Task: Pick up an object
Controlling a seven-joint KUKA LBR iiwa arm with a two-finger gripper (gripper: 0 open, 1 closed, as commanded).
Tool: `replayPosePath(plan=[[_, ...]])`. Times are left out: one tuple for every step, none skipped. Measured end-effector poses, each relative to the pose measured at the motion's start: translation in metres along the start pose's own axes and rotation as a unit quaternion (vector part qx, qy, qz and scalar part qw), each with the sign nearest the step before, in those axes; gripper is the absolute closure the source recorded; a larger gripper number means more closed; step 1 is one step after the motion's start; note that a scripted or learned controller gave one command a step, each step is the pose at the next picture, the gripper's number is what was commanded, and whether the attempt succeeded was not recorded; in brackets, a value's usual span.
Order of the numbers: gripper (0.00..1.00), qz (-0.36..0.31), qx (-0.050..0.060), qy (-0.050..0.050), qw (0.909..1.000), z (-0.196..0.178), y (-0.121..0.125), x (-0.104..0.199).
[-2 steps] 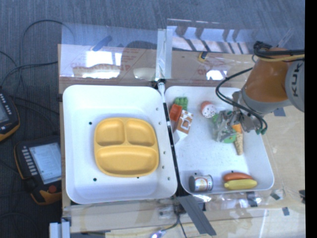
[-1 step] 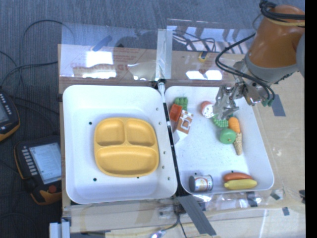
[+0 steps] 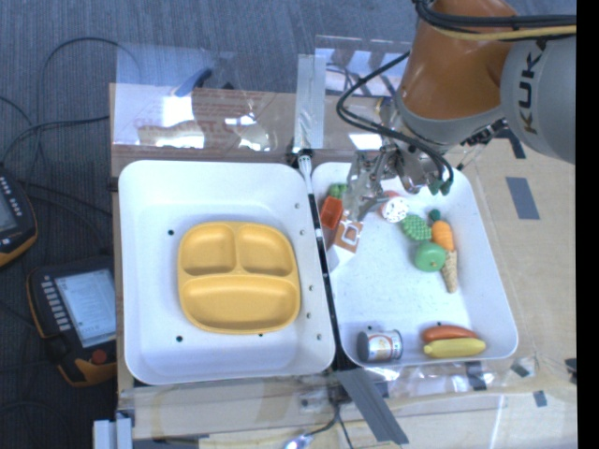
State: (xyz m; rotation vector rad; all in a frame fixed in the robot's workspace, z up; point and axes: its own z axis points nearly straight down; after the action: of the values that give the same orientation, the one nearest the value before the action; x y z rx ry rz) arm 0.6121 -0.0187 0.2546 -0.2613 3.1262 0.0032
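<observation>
My gripper (image 3: 367, 193) hangs over the far left part of the right bin (image 3: 487, 279), just above an orange packet (image 3: 331, 213) and a small red-and-white box (image 3: 349, 235). Its metal fingers point down and left; nothing shows between them. To its right lie a white dotted piece (image 3: 395, 210), a green dotted piece (image 3: 416, 228), a toy carrot (image 3: 442, 234), a green ball (image 3: 430, 257) and a cone (image 3: 451, 271). A small can (image 3: 382, 346) and a hot dog toy (image 3: 452, 341) rest at the bin's near edge.
The left bin (image 3: 150, 251) holds a yellow divided plate (image 3: 239, 275). A ridge (image 3: 318, 251) separates the two bins. Clear plastic sheets and cables lie behind the bins, and handheld devices (image 3: 70, 311) sit at the far left.
</observation>
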Motion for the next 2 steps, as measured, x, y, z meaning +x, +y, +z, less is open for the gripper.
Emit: replayPosePath(plan=[[1.0, -0.094, 0.001, 0.001, 0.9955, -0.003, -0.057, 0.006], [1.0, -0.109, 0.0, 0.001, 0.9941, -0.009, 0.013, 0.036]])
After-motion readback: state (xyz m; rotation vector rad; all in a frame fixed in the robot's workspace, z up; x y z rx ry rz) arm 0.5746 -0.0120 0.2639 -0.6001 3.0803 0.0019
